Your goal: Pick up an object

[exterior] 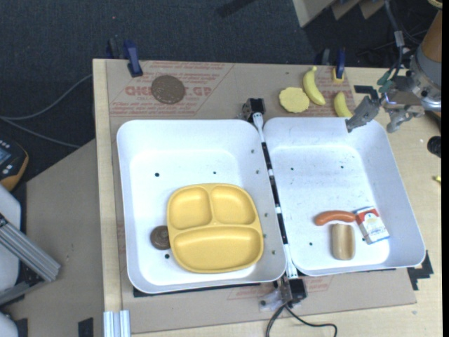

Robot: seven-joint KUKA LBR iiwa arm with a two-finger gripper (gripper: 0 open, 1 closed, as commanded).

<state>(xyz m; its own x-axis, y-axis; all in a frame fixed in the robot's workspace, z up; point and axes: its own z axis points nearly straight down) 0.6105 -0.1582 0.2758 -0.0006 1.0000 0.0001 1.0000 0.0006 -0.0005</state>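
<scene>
Half brown disc (160, 238) hidden under yellow tray (213, 227), left bin (140, 160).

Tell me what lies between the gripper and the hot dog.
Camera view: bare white bin floor only between the gripper at the bin's far right corner and the hot dog.

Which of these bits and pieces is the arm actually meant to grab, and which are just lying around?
Candidates for picking, in the bins:
yellow divided plate, brown disc, sausage, bread roll, small carton.

Lying about on the bench beyond the bins:
two bananas, yellow slice, brown cookie, blue clamps.
</scene>
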